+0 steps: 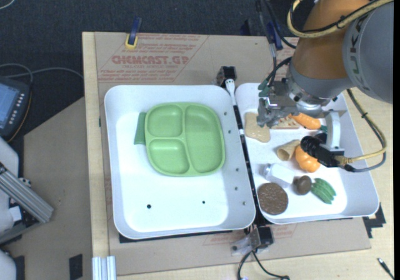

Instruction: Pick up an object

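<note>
Toy food crowds the right bin [365, 200], and the likeliest target is the pale beige piece [257, 129] lying near the bin's upper left corner, just under the end effector [270, 110]. How far the end effector stands apart cannot be told from this view; the wrist hides it.

The main risk is a miss or a double catch: the beige piece lies close to an orange carrot [307, 121] and a flat tan piece [289, 124], so a descent slightly off could nudge a neighbour or close on two things at once. The bin's left wall stands just beside the piece, and a tip could strike it.

Lower down, a brown round cookie [273, 198], a green leafy piece [324, 190] and a small orange fruit [305, 160] sit close together. Open room lies in the left bin [175, 213], around the green divided plate [184, 138].
</note>
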